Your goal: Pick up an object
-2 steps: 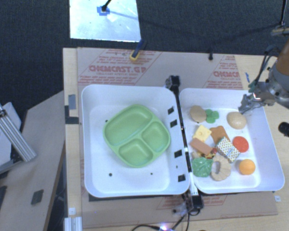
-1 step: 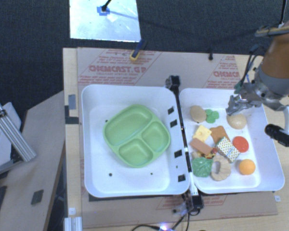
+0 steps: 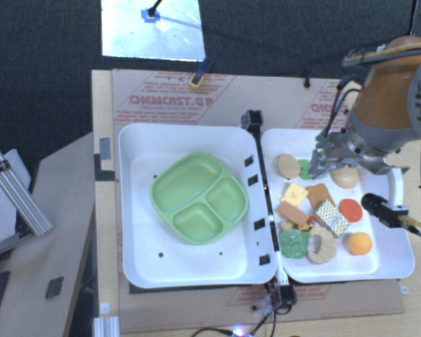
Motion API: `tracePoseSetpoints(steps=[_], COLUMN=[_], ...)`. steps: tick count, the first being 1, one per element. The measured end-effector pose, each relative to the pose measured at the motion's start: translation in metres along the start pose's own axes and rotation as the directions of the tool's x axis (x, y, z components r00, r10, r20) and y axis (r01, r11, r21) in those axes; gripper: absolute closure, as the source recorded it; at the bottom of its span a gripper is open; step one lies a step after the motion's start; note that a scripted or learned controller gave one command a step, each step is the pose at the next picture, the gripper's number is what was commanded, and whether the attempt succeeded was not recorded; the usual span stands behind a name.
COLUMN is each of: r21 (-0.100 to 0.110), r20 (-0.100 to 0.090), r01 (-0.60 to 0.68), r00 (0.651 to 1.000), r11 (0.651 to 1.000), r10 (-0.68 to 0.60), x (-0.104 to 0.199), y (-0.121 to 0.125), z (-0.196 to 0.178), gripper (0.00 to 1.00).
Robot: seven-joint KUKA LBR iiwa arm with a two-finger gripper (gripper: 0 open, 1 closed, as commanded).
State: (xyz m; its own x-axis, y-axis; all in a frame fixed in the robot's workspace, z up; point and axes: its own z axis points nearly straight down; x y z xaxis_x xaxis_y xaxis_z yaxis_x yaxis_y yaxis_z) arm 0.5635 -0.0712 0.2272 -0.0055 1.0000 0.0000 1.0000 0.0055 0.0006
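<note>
From above, the gripper (image 3: 317, 161) is hovering low over the right bin (image 3: 393, 262), beside a small green item (image 3: 305, 168) and a tan, egg-shaped piece (image 3: 288, 166) (its grip state cannot be told). Play food is crowding that bin: a yellow cheese wedge (image 3: 294, 194), an orange ball (image 3: 359, 243), a red disc (image 3: 350, 210). A green divided plate (image 3: 199, 198) is sitting in the left bin (image 3: 144, 258), both resting on a cardboard-covered bench (image 3: 170, 98).

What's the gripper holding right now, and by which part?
Cannot be told. The gripper sits low in the right bin by a green piece; no hold is visible.
</note>
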Motion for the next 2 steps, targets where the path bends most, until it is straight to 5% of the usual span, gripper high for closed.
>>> tracePoseSetpoints(steps=[2], r21=[-0.001], r20=[-0.001], r01=[0.001], r00=[1.000], r11=[1.000], r10=[-0.001], x=[0.113], y=[-0.016], z=[-0.004], gripper=[1.00])
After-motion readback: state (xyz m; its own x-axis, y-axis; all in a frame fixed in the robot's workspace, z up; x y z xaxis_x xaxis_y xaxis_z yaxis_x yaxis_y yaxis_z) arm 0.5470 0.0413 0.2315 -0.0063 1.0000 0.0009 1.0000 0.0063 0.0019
